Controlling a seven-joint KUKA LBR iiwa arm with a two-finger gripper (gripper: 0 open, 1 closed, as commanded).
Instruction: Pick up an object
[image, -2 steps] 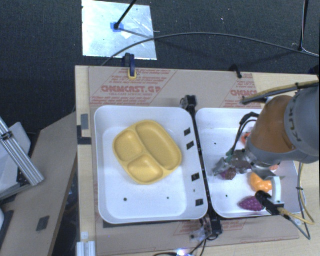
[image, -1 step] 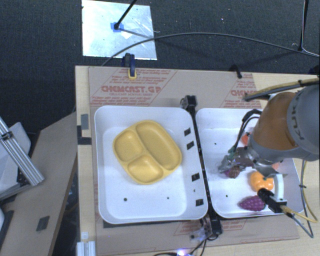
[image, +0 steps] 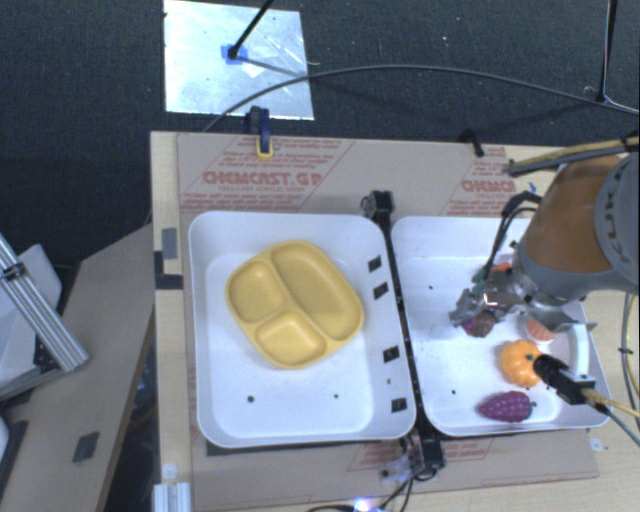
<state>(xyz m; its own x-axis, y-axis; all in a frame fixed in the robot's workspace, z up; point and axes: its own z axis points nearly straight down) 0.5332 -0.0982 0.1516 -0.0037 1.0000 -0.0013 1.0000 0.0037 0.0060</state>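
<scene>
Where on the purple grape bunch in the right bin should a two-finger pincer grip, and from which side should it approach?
Probably across the short width of the purple grape bunch, coming from above. It lies flat and elongated left to right near the front wall of the right bin, apart from the orange fruit behind it, so fingers fit either side.

Both white bins, left (image: 215, 330) and right (image: 440, 330), look like smooth moulded plastic with a soft sheen. In the left bin, the yellow divided plate (image: 295, 302) appears matt plastic. The desk (image: 300, 175) is covered by printed brown paper or cardboard. Beyond the desk, a metallic foil sheet (image: 238, 60) lies on dark matt carpet (image: 70, 120).
</scene>
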